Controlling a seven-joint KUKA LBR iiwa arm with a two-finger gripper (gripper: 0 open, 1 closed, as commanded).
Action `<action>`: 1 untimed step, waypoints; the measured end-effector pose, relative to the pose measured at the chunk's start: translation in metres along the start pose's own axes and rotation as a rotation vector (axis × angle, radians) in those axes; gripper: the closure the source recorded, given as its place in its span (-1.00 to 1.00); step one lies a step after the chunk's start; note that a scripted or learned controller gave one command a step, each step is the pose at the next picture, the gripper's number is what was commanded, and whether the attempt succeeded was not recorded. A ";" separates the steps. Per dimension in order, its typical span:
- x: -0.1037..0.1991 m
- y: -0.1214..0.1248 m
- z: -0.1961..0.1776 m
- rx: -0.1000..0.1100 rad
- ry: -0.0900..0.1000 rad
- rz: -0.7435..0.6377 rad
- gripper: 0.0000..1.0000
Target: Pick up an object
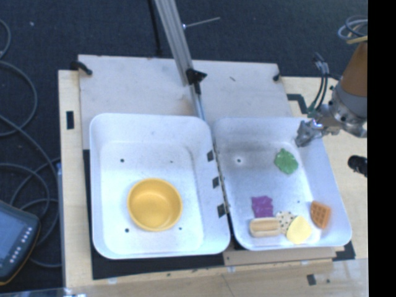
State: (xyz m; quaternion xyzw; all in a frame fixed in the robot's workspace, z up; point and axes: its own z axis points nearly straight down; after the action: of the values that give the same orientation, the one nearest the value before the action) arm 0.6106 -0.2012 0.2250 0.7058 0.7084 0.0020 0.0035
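The right bin [247, 142] holds several small objects. A green lump [286, 161] lies toward its back right. A purple piece [262, 205] sits lower down. Along the front edge lie a tan roll [265, 227], a dotted white piece [284, 220], a yellow wedge [299, 230] and an orange waffle-like piece [320, 214]. My gripper [305, 133] hangs over the right bin's back right corner, just above and right of the green lump, with nothing visibly held.
A yellow bowl [154, 203] stands in the left bin [111, 141]. A slanted metal pole [176, 36] rises from behind the bins. A dark screen device [13, 240] and cables lie on the floor at the left.
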 end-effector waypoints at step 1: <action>0.051 -0.007 0.003 0.006 0.002 -0.003 1.00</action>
State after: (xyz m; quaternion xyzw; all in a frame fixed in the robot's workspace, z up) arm 0.6030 -0.1501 0.2219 0.7048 0.7094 0.0005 0.0003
